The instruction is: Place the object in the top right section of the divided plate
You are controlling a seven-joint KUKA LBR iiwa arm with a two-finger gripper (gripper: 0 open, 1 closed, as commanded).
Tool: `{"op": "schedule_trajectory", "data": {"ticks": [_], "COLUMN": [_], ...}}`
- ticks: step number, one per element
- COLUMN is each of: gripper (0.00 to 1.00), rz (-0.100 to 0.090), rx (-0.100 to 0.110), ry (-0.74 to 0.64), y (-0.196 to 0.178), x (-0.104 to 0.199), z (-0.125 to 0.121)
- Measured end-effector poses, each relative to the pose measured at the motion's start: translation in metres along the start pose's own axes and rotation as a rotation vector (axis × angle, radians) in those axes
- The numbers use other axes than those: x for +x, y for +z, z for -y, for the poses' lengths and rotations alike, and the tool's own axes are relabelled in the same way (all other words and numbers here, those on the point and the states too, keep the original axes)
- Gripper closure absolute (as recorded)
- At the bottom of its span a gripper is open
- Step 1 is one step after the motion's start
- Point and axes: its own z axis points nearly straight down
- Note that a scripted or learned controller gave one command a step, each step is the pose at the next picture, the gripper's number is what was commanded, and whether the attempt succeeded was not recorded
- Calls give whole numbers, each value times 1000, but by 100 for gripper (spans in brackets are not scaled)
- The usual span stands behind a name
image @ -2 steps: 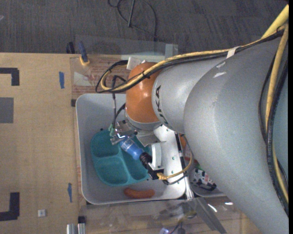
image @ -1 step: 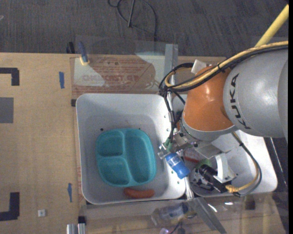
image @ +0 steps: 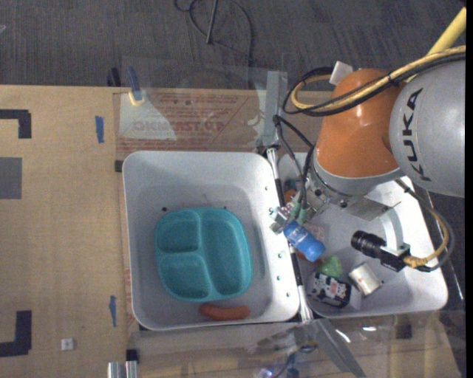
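orange-banded arm [image: 362, 140] overhead; end effector [image: 295, 221] grips blue bottle [image: 304, 241], long axis slanting lower-right, above bin divider.

I see from above: dark grey carpet [image: 89, 37] along the top, cable [image: 214, 22] looped on it | tan bench [image: 59, 221], black marks, blue tape [image: 99, 129] | clear panel [image: 192, 111] by the bins | even light.

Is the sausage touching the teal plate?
Apart. The camera view shows a strip of white bin floor between the sausage and the plate edge.
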Motion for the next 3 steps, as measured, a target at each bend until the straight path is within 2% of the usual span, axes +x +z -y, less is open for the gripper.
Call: {"op": "schedule_trajectory", "data": {"ticks": [1,2,3], "gripper": [100,100,100], "rz": [0,-3,-1], "rx": [-1,1,1], "ry": [-208,-484,-94], "y": [1,18,-117], "x": [51,92,96], "z": [-43,-50,-10]}}
